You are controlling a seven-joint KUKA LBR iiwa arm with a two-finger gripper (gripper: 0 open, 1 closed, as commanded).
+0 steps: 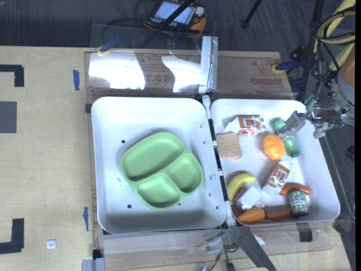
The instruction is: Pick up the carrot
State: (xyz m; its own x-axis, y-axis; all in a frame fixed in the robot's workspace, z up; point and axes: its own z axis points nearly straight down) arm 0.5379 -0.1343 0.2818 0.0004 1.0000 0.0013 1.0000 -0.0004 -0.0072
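The carrot (252, 215), a small orange tapered toy, lies at the front edge of the right bin (330, 176), just below a white block (250, 197). My gripper (307, 126) hovers over the bin's far right corner, well away from the carrot. Its two grey fingers stand apart and open, with nothing between them. One finger (293, 122) is close to a green toy (278, 123).
The right bin also holds a banana (239, 182), a bread slice (229, 145), an orange fruit (273, 145), two small cartons (251, 123) (277, 175), a reddish sausage (277, 213) and a green can (298, 202). The left bin (110, 117) holds a green divided plate (162, 169).
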